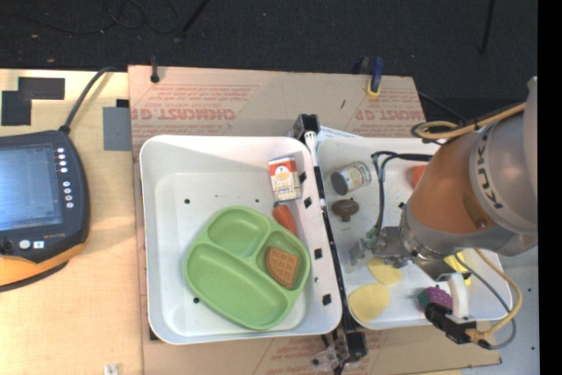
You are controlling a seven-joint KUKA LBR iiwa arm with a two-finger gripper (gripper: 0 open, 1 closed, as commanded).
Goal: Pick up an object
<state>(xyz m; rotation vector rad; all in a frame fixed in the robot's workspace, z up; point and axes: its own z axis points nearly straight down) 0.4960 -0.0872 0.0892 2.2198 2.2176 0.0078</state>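
Note:
The grey arm with its orange band (pixel 443 189) reaches over the right bin (pixel 397 145). Its gripper (pixel 373 248) hangs low near that bin's middle, just above a pale yellow piece (pixel 385 273); the wrist hides how its fingers stand. A yellow round chip (pixel 369 301) lies in front of it, a purple toy (pixel 437 296) to its right. A small can (pixel 351 179) and a brown lump (pixel 345 208) lie behind it. Nothing shows between the fingers.
The left bin (pixel 151 233) holds a green divided plate (pixel 215 281) with a waffle (pixel 283 266), a red-and-white carton (pixel 283 178) and a red sausage (pixel 285 217). An orange-red item (pixel 416 176) peeks out behind the arm. A tablet (pixel 35 189) sits far left.

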